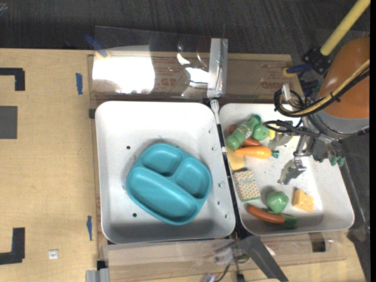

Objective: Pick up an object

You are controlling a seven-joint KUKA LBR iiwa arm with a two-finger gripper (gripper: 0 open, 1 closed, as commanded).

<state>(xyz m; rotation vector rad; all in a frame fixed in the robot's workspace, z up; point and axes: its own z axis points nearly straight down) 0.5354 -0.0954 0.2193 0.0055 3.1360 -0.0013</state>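
Green apple (277, 201) in right bin (338, 207), below hand (292, 173)

Right bin (335, 213): gripper (292, 172) above its middle, nothing between fingers. Green ball (277, 201) just below gripper, cheese wedge (304, 200) beside ball. Carrot (254, 153) left of gripper. Left bin (111, 128) holds teal divided plate (169, 181).

One fixed camera looks down at a slant from above the bench. Both white bins (111, 175) sit mid-frame. The arm (346, 93) enters right of them.
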